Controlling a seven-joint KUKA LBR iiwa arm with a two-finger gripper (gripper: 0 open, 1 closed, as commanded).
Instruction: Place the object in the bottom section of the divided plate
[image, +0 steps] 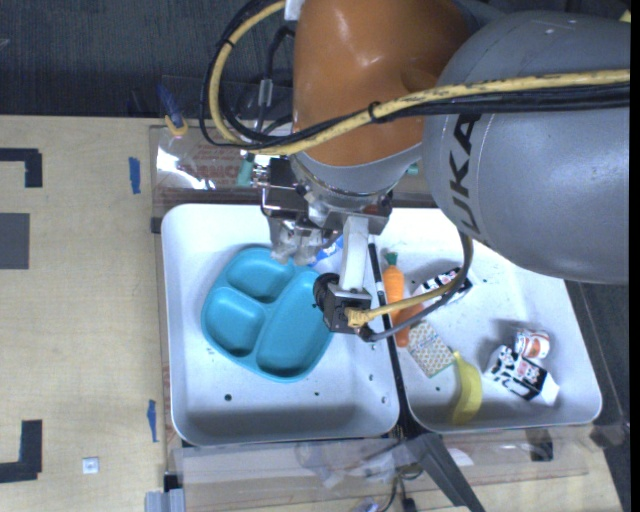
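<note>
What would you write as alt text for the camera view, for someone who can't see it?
A grey and orange robot arm reaches down over two white bins, its gripper hanging above the upper edge of a blue divided plate in the left bin. The right bin holds a carrot, a banana, a patterned packet and a small carton.

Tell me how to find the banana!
Look in the right bin, near its front edge. The banana lies between a speckled packet and a black-and-white carton. It is the one curved yellow thing there.
</note>
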